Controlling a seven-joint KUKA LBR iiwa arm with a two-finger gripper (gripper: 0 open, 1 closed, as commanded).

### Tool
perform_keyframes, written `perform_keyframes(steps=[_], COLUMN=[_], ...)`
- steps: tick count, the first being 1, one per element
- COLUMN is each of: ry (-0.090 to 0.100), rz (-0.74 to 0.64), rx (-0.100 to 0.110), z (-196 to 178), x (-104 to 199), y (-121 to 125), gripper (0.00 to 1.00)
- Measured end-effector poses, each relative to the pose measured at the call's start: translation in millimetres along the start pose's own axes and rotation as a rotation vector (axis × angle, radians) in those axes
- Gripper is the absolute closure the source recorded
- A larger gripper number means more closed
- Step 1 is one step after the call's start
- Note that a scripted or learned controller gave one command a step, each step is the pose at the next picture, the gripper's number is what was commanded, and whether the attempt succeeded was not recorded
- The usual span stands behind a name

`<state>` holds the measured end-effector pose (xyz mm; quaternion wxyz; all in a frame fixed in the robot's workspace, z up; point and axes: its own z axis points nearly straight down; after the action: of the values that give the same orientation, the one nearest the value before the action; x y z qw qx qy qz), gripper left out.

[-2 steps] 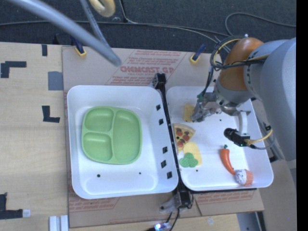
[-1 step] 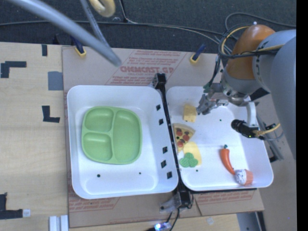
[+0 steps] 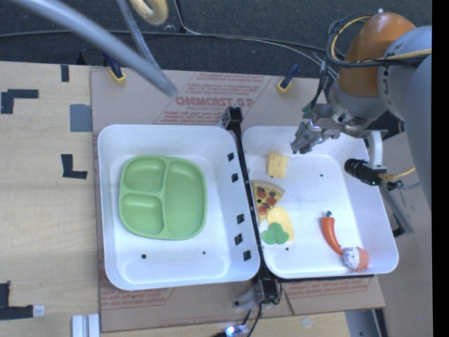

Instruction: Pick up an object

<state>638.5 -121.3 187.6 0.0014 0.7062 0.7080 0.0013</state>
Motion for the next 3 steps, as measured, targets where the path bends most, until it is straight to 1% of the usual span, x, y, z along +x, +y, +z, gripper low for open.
perform_keyframes(steps=[1,3], ry=[0.001,0.001], rz=[0.001,-0.003], rx=[0.002,0.007], z=[-22,-12], x=[1,109], y=[1,-29], gripper=[1.00,1.00])
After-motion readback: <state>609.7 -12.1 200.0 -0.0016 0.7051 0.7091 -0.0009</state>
